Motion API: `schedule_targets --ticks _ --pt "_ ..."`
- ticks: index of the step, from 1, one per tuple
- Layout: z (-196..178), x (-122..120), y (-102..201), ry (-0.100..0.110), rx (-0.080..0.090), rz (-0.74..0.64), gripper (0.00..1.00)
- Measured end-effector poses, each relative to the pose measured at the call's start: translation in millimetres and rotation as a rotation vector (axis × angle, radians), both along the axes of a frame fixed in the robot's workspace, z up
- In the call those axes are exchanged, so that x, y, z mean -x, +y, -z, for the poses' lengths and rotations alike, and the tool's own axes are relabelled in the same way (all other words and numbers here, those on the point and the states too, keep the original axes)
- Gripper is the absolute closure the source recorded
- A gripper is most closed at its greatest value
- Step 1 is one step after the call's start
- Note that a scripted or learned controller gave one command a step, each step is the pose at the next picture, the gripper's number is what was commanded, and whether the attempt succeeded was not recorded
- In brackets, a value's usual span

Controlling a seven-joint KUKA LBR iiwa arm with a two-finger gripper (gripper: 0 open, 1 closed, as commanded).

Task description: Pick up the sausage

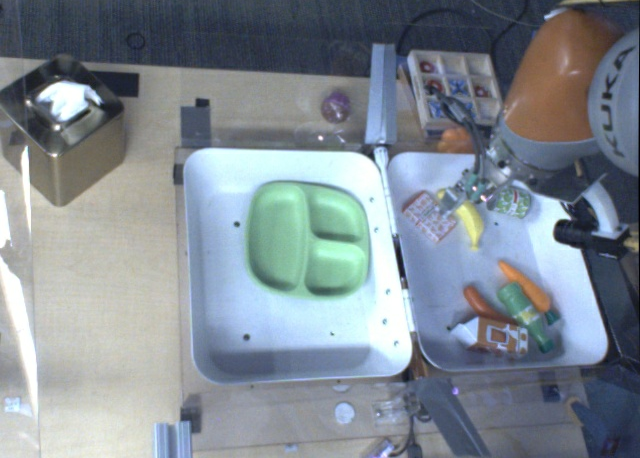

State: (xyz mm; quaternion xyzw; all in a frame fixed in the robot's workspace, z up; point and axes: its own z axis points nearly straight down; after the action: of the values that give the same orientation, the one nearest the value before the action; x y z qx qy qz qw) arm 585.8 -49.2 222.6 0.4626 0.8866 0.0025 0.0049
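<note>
the pale wooden counter fills most of the frame, smooth and matte, with dark ribbed flooring along the top. two shallow white bins with rounded corners sit side by side: the left bin in the centre, the right bin at the right, their rims touching. in the left bin lies a glossy green plastic tray, softly rounded and moulded into three compartments.

the arm reaches in from the upper right, a bulging orange shell above a grey wrist. its tool hangs over the upper part of the right bin, just above a yellow banana-shaped piece; i cannot tell whether it is open or closed.

a boxy brass-coloured metal container with crumpled white material inside stands at the upper left. a flat compartment box of small parts rests at the top, behind the right bin.

in the lower right bin, a small printed carton lies beside a green bottle-like toy. the sausage, a short, smooth orange-red cylinder, lies slanted just left of the green toy, well apart from the tool. a similar orange piece lies on the other side of that toy. a red-and-white patterned square packet lies near the banana-shaped piece.
</note>
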Motion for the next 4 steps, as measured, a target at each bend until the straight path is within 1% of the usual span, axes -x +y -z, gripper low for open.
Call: schedule_targets --ticks 1,2,3,4 --pt "0.1 0.1 0.0 0.001 0.000 0.000 0.00" --pt "23.3 58.3 -82.5 0.003 0.002 -0.086 0.00" --pt "126.8 65.0 -62.4 0.002 0.002 -0.157 0.00" --pt "114.9 61.8 -61.5 -0.007 0.002 -0.157 1.00"
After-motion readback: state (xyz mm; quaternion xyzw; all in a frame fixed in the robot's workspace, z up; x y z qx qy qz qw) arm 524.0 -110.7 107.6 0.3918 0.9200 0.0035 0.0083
